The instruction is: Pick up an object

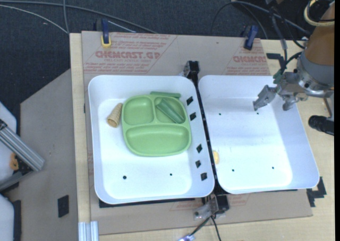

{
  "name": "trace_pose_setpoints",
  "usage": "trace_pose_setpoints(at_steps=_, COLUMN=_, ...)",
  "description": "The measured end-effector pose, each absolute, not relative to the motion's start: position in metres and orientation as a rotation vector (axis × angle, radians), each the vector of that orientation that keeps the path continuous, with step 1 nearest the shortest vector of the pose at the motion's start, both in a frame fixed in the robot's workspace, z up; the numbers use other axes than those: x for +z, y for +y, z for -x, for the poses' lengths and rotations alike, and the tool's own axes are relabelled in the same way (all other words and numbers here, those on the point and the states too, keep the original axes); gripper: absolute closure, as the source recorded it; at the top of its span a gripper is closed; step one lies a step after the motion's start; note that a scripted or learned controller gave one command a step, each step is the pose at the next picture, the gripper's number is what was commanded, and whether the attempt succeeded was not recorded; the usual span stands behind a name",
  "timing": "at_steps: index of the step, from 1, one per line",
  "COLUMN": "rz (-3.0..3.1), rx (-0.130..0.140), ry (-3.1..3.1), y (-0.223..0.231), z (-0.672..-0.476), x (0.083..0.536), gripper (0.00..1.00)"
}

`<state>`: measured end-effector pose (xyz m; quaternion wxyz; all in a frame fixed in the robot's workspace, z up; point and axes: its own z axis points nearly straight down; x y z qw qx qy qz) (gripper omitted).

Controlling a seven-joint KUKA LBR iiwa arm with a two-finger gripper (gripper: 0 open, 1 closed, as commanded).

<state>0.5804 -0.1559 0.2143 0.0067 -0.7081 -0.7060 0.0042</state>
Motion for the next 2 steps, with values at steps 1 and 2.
trace_pose_setpoints(at_steps=1, rz=2.220, rx=0.001, ry=-2.220, y=-0.156, z=-0.583, x=0.222, gripper=0.00)
trace_pose_setpoints(at_steps=2, rz=2.218, rx=0.004, ry=-2.217, y=-0.156, z=-0.579, x=0.179, gripper=0.00)
